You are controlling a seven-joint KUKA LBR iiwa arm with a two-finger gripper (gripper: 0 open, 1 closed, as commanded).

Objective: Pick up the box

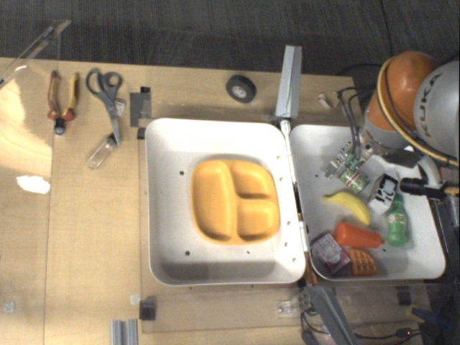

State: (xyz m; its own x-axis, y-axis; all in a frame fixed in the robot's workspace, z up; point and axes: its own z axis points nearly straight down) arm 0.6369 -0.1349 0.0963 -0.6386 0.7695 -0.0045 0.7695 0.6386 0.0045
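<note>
Jaws state can't tell, arm (424,99) over right bin (316,192); box (329,251) in bin, tan bench (86,214)

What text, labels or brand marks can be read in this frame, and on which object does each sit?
"KUKA": dark letters on the grey robot arm housing, partly cut off at the edge.
Small purple box in the right white bin: printed face, too blurred to read.
Black-and-white packet: white markings, illegible.
Green bottle: label too small to read.
</note>
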